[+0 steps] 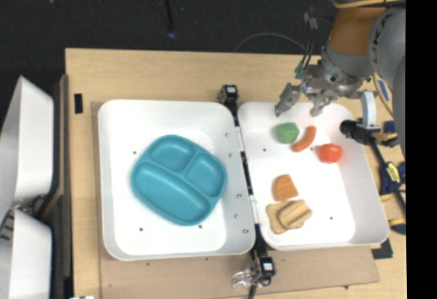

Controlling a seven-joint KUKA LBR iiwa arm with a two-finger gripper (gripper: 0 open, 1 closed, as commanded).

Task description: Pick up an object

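My gripper (pixel 300 108) hangs open over the far part of the right bin (pixel 355 219), with nothing between its two fingers. Just below it lie a green lump (pixel 287 132) and an orange carrot-like piece (pixel 304 138). A red tomato-like ball (pixel 330 153) sits to their right. Nearer the front of this bin rest an orange wedge (pixel 285 187) and a tan bread-like piece (pixel 289 214). The grey arm with its orange band (pixel 358 24) reaches in from the upper right.
The left bin (pixel 116 222) holds a teal divided plate (pixel 178 178). A black clip (pixel 228 93) sits at the far end of the seam between the bins, another fitting (pixel 254 272) at the near end. Blue and black clamps (pixel 382 147) line the right bin's right side.
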